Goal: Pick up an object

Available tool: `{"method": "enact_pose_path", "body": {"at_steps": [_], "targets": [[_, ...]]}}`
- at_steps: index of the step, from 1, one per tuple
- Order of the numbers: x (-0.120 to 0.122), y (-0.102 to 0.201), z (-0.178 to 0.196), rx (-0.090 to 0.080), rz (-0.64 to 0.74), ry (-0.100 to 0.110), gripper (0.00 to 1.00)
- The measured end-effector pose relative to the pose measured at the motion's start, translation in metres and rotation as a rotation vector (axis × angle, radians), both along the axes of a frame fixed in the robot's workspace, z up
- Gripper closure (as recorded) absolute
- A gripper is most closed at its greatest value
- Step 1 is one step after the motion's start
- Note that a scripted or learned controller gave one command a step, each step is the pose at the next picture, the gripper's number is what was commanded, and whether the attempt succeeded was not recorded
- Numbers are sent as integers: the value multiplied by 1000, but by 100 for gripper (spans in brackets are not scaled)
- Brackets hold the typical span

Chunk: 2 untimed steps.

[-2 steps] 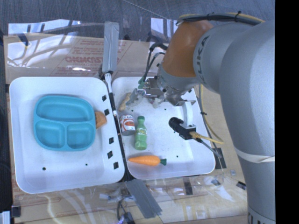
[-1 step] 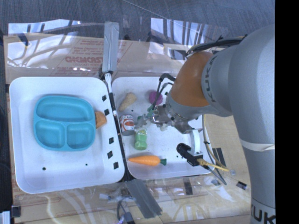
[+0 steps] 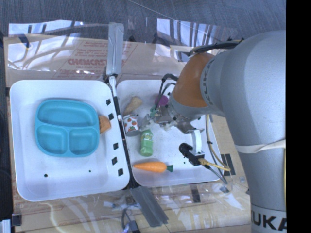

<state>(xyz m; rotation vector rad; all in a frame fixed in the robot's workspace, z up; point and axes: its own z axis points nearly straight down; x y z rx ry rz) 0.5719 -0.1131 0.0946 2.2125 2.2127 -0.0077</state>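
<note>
Left bin (image 3: pixel 24 178): I see a shallow white tray taking up the left half of the bench.
Blue plate (image 3: pixel 67 127): a divided turquoise dish lying flat in the left bin, toward its upper left.
Orange piece (image 3: pixel 104 124): a small brownish-orange object in the left bin, touching the plate's right edge, close to the divider between the bins.
Right bin (image 3: pixel 146 178): the second white tray, just beside the first; everything below sits in it.
Tan object (image 3: pixel 133 103): a small beige piece near the upper left of the right bin.
Patterned cup (image 3: pixel 130 124): a small white item with red spots, just below the tan object.
Green bottle (image 3: pixel 146 142): a light green, bottle-like item lying just right of the patterned cup.
Carrot (image 3: pixel 151 167): an orange toy carrot with a green stem end, lying flat near the bin's front edge, below the green bottle.
Purple object (image 3: pixel 162 100): a small purple thing beside the wrist, partly hidden by cabling.
Gripper (image 3: pixel 156 116): I find it low over the right bin, just above and right of the green bottle; from here I cannot tell whether the pincer is apart or together, and I see nothing gripped.
Arm (image 3: pixel 243 91): the grey body with its orange band reaches in from the right.
</note>
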Motion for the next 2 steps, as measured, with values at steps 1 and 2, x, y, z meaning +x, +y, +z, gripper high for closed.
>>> {"method": "enact_pose_path", "body": {"at_steps": [1, 2], "targets": [[-1, 3, 9, 6, 7, 5, 100], [75, -23, 155, 10, 8, -1, 100]]}}
